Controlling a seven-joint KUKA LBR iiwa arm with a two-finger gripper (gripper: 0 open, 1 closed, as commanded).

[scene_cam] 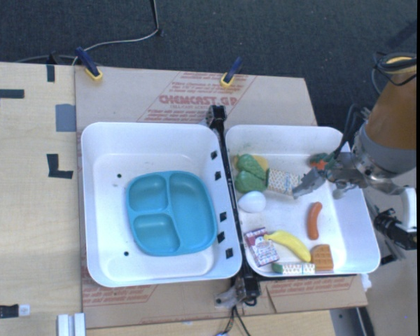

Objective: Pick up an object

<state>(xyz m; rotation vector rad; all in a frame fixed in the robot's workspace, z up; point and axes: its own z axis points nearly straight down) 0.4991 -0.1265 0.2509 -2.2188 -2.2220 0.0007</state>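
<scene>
A: How are the fingers (309, 182) seen?

B: They are seen low over the right bin (350, 219), pointing leftward from the grey wrist. Whether they are apart or together cannot be told; the tips are blurred, and nothing is clearly seen between them.

A: What is found closest to them?

B: A small patterned packet (282, 181) is seen just left of the tips, perhaps touched by them; that cannot be told. An orange sausage (313, 220) is laid just below them, apart from them.

A: And further out in the right bin?

B: Two green pieces (250, 173) are stacked against its left wall, with a white egg (252, 201) directly below them. A banana (289, 244) is laid near the front wall, a red-and-white packet (260, 246) beside it on the left, and a brown waffle-like piece (322, 256) on its right.

A: And beyond the right bin?

B: The left bin (98, 187) is set against it, wall to wall, and a blue divided plate (171, 212) is held in it. Both are borne on a cardboard sheet (189, 98) on the table (28, 187).
</scene>
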